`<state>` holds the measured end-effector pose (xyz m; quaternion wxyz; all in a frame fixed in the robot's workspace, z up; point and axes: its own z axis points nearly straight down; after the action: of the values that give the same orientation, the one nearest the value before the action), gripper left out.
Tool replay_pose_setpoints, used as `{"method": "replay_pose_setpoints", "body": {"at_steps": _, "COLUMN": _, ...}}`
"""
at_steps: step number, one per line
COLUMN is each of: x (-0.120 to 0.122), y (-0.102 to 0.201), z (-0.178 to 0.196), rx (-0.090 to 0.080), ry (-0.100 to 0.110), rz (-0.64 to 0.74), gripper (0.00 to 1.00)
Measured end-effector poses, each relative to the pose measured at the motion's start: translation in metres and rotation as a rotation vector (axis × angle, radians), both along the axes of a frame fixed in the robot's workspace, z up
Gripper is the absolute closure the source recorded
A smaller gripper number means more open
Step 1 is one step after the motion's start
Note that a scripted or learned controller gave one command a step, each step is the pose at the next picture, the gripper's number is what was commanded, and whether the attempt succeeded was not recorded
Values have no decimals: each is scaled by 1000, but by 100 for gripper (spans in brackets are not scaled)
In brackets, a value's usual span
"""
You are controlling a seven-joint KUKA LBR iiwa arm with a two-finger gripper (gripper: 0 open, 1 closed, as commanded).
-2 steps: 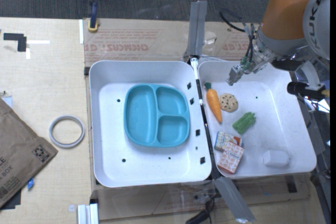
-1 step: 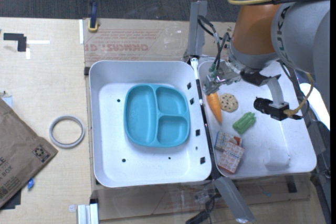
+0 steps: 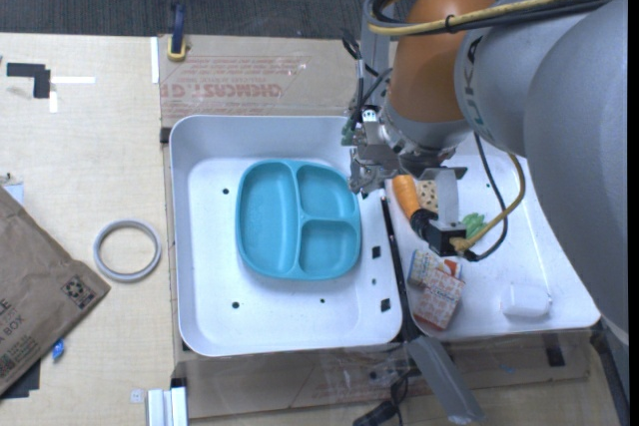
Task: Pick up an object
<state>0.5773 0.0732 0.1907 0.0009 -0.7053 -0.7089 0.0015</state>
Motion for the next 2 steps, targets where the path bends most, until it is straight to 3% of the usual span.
{"method": "replay_pose_setpoints", "body": {"at_steps": 1, "x": 10, "y": -47, "z": 67, "rx": -2, "ry": -2, "rz": -76, "gripper": 100}}
{"method": "replay_pose_setpoints", "body": {"at_steps": 2, "x": -14, "y": -102, "z": 101, "rx": -1, "ry": -3, "rz": 113, "gripper": 100}}
